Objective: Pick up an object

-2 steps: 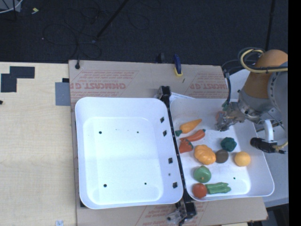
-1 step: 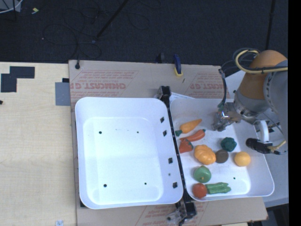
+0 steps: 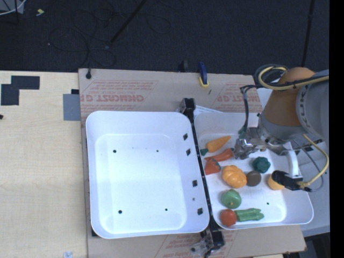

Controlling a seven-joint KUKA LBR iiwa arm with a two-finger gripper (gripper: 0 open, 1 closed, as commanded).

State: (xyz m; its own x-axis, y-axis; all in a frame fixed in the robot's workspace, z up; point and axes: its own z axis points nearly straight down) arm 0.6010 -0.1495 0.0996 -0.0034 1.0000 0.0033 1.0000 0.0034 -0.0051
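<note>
The right bin (image 3: 293, 215) holds several toy foods. An orange carrot (image 3: 217, 143), a long red chili (image 3: 221, 156) and a small red pepper (image 3: 212, 166) lie near its left wall. A yellow-orange bell pepper (image 3: 234, 176), a brown lump (image 3: 253, 178) and a dark teal piece (image 3: 262, 164) sit in the middle. My gripper (image 3: 243, 147) is down low in this bin, just right of the chili's end and above the bell pepper. I see nothing held in it.
A green round fruit (image 3: 231, 199), a red tomato (image 3: 228, 217) and a green cucumber (image 3: 248, 214) lie toward the near edge. A yellow piece (image 3: 274, 183) sits by a black cable part. The left bin (image 3: 94, 144) stands alongside, and a black divider (image 3: 196, 160) separates the two bins.
</note>
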